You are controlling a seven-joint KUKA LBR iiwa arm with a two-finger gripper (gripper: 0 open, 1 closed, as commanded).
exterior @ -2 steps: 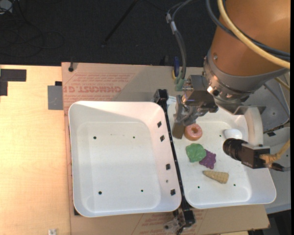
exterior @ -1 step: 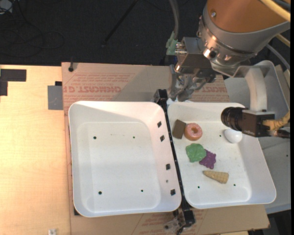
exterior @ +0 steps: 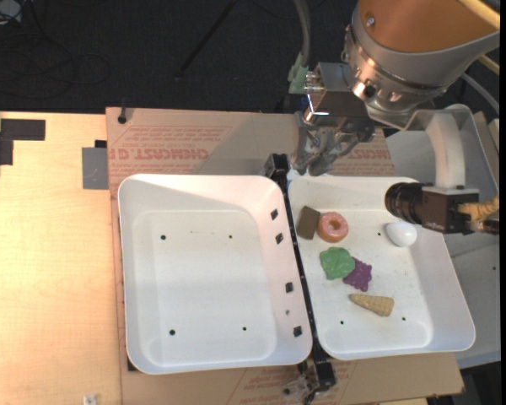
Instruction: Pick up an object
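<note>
My gripper point(exterior: 319, 160) hangs above the far left corner of the right bin point(exterior: 438, 327), with nothing visibly held. Below it in that bin lie a brown block point(exterior: 309, 222), a pink ring-shaped doughnut point(exterior: 333, 226), a green leafy piece point(exterior: 337, 262), a purple bunch of grapes point(exterior: 361, 274), a tan cone point(exterior: 372, 304) and a white egg-like piece point(exterior: 400, 234). The brown block and the doughnut touch each other and lie nearest the gripper.
The left bin point(exterior: 152, 310) stands beside the right one, a black divider with clips point(exterior: 288, 260) between them. Both rest on brown cardboard point(exterior: 194, 146) over a pale wooden bench point(exterior: 42, 260).
</note>
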